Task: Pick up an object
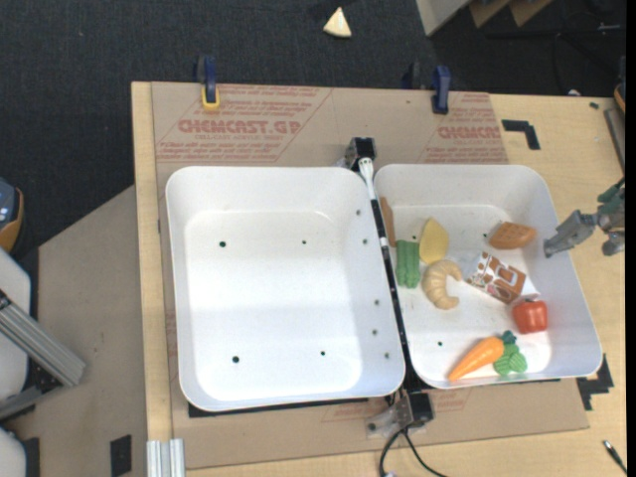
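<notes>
Claw (568, 235) is held low at the right bin's (562, 296) edge, openness unclear; bread roll (512, 235) lies just left.

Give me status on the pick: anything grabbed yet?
Done: nothing lifted that I can see. The croissant, carrot, red pepper and the other toys all lie in the right bin. In hand: the gripper sits at that bin's right rim, with no object between its fingers. Left: reach in, close on an item, lift.
</notes>
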Controlling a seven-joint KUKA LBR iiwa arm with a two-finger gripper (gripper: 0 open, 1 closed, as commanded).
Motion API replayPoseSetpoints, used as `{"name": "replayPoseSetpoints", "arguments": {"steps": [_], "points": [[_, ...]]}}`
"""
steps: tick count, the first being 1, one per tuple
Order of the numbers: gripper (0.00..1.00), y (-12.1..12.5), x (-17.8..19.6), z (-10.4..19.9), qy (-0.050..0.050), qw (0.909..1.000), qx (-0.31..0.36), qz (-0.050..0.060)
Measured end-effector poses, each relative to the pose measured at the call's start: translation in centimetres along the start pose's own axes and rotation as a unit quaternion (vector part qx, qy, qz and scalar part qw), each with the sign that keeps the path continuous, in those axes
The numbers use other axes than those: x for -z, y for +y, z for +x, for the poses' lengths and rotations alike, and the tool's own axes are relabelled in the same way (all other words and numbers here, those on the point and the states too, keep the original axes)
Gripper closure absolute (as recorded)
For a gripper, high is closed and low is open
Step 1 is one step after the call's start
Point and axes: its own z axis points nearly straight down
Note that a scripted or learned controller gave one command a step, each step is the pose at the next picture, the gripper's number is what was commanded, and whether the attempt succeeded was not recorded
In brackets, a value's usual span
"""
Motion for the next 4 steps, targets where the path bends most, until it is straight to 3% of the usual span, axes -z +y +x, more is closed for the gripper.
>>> {"name": "replayPoseSetpoints", "arguments": {"steps": [1,2,3,4], "points": [[0.00,-2.8,-16.8,2.3,0.000,1.0000,0.000,0.001],[0.00,11.8,-18.0,9.4,0.000,1.0000,0.006,-0.006],[0.00,14.7,-17.9,4.2,0.005,0.9999,-0.002,0.015],[0.00,15.0,-18.1,9.6,-0.004,0.9998,-0.005,0.020]]}}
